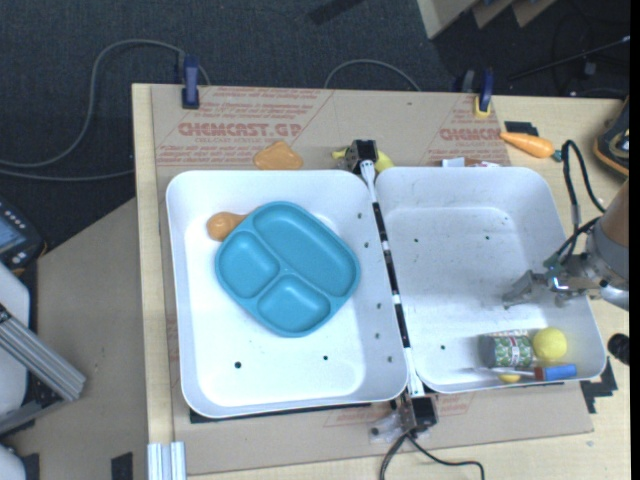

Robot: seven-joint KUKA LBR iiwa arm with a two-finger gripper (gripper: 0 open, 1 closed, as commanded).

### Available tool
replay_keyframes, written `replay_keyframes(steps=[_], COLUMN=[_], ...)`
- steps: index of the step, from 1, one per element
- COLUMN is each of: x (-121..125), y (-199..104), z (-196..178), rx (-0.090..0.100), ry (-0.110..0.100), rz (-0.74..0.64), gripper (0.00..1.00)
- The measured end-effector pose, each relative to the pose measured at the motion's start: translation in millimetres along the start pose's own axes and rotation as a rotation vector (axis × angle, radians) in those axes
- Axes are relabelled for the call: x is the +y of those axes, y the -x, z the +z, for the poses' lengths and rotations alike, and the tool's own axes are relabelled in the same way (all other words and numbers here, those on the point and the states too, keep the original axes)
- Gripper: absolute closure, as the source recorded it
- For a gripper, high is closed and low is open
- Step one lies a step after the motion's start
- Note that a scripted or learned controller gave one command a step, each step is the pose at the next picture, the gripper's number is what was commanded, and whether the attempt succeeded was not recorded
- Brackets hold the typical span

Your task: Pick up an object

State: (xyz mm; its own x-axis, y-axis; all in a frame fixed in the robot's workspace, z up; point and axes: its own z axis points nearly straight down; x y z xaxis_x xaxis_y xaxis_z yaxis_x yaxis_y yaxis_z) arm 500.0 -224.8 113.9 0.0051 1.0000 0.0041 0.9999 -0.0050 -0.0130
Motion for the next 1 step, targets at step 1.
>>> replay_keyframes(steps=[1], x=[5.8], y=[-0.9], z=[-16.4], rx=[-0.006], ry=[0.016], rz=[-0.004], gripper=[1.00])
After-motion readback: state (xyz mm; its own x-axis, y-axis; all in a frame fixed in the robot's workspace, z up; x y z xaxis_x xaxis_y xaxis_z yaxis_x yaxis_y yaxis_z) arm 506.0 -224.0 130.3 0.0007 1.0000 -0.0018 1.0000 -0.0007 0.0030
